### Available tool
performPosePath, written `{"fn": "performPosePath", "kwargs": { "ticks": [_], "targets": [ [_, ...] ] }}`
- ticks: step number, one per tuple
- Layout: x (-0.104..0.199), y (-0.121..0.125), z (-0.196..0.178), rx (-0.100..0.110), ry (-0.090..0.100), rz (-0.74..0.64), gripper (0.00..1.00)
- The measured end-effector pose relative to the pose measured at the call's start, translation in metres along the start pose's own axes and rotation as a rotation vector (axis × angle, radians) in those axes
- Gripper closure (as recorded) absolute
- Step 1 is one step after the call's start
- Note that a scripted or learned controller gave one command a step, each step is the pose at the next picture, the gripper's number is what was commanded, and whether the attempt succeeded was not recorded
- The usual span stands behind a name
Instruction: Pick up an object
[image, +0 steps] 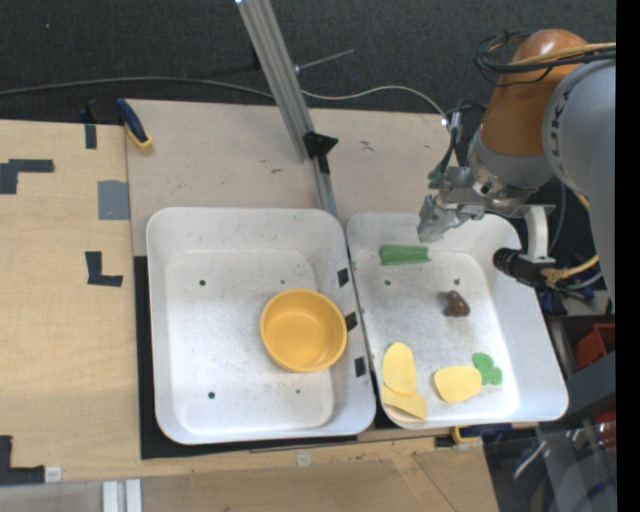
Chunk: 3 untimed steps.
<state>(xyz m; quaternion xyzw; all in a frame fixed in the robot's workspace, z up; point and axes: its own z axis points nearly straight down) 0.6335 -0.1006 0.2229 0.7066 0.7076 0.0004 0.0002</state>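
Observation:
The right bin (520, 300) holds a green block (404, 255) near its back edge, a small brown lump (456, 304) mid-bin, two yellow flat pieces (399, 368) (456, 383) near the front, a tan piece (406, 404) at the front rim and a small green item (488, 368). A yellow bowl (303, 329) sits in the left bin (190, 300). My gripper (433, 228) hangs over the back of the right bin, just right of and above the green block. Nothing shows between its tips.
A grey metal pole (290, 95) slants down to the gap between the bins at the back. Black cables (545, 272) and a fitting lie by the right bin's right rim. Tape marks and a blue-yellow clip (133, 122) lie on the bench at left.

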Motion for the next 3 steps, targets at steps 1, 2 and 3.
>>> {"fn": "performPosePath", "kwargs": {
  "ticks": [1, 2, 3],
  "targets": [
    [0.057, 0.013, 0.003, 0.002, 0.001, -0.005, 1.00],
    [0.114, 0.015, 0.012, 0.004, 0.001, -0.005, 1.00],
    [0.169, 0.016, -0.002, 0.001, 0.002, -0.006, 1.00]
  ]
}}
